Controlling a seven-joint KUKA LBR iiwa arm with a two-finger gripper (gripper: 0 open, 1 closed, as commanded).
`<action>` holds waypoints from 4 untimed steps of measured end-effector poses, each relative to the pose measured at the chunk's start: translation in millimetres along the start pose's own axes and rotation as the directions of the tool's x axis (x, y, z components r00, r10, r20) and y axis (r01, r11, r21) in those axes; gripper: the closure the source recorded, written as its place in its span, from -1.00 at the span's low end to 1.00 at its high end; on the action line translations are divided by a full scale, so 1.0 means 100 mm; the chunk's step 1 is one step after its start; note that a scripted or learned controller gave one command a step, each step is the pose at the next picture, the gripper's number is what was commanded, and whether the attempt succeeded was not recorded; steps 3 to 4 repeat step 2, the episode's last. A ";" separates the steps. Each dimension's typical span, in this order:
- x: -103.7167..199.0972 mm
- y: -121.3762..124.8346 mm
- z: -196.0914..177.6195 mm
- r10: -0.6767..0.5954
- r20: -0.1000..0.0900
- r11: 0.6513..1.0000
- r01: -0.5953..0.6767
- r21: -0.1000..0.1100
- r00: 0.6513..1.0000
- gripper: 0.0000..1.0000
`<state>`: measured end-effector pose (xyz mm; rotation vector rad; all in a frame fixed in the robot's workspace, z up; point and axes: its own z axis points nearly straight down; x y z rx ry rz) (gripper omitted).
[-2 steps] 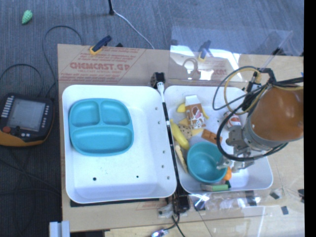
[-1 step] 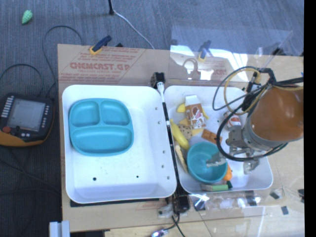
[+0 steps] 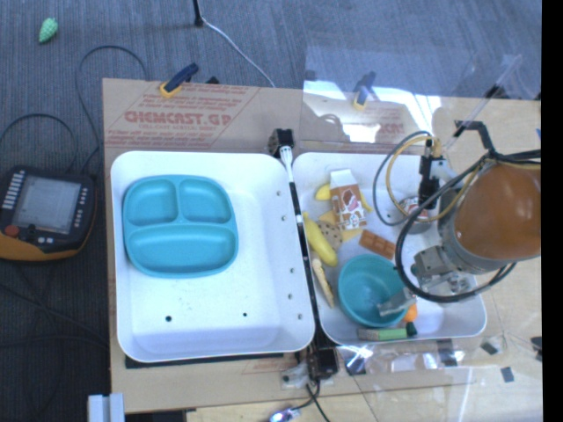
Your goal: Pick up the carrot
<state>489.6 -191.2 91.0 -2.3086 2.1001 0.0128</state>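
Right, starting far left, we have a small green object lying on the dark carpet, well apart from the bench. Below it sits a black and orange handheld controller with a grey screen. On to the bench: the left shallow white bin holds a light blue plastic tray with three compartments, lying flat toward its far left side.

Crossing the divider, the right shallow white bin is crowded. A yellow banana lies along its left wall, with a small white and red carton just beside it. A flat orange-brown block lies between the carton and a round teal bowl near the front wall.

The grey arm with its orange band reaches in from the right, and the two-finger gripper is down at the bowl's right side. A small orange piece, which we take for the carrot, lies at the bowl's right rim, just beside the gripper. Clenched or released, we cannot tell from here. A green stick with an orange tip lies along the front wall.
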 end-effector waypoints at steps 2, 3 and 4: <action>-0.19 -0.08 -0.14 -0.071 -0.023 0.997 0.072 0.018 0.997 1.00; -0.19 -0.08 -0.14 -0.071 -0.023 0.997 0.072 0.018 0.997 1.00; -0.19 -0.08 -0.14 -0.071 -0.023 0.997 0.072 0.018 0.997 1.00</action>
